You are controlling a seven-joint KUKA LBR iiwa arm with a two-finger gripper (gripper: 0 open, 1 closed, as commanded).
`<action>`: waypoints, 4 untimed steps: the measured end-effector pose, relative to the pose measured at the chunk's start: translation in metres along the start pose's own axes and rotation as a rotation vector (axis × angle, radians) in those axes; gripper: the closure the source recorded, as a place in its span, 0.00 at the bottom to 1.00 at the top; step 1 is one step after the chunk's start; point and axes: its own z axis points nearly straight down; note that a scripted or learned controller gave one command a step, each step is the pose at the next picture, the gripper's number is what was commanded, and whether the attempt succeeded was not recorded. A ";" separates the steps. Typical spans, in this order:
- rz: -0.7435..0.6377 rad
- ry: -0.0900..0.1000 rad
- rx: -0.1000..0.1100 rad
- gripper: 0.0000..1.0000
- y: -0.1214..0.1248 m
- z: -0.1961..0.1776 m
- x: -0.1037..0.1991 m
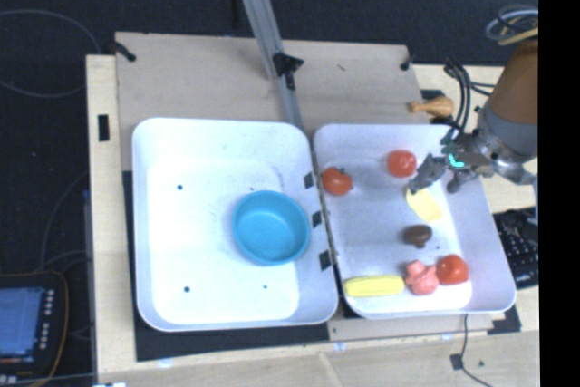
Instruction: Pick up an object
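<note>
Nearest the lens, a yellow, elongated, smooth-skinned piece (374, 286) lay along the front wall of the right bin (385, 314); just beside it sat a lumpy pink object (419, 277) touching a glossy red, rounded one (452, 269); a small, dull brown lump (417, 236) rested behind them; a pale yellow, flattish wedge (426, 206) lay further back, directly under the end effector (436, 176), whose dark fingers appeared spread above it, gripping nothing; two more shiny red, tomato-like rounds occupied the far half, one (401, 163) close to the end effector's left, the other (336, 182), topped with a green stem, near the dividing edge; the grey arm (509, 118) reached in with its orange band over the bin's rim; the left bin (149, 195), shallow, white and round-cornered, carried a smooth blue plastic bowl (270, 227), upright; both bins stood side by side on the pale worktop (344, 86); a slim grey metal strut (258, 9) rose at a slant behind them.
</note>
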 end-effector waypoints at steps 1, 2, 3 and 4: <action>0.000 -0.001 -0.006 0.00 0.001 -0.003 0.000; 0.005 -0.005 0.000 0.00 0.000 0.040 -0.004; 0.004 -0.005 0.000 0.00 -0.011 0.091 -0.004; 0.009 -0.006 -0.003 0.00 -0.011 0.110 -0.007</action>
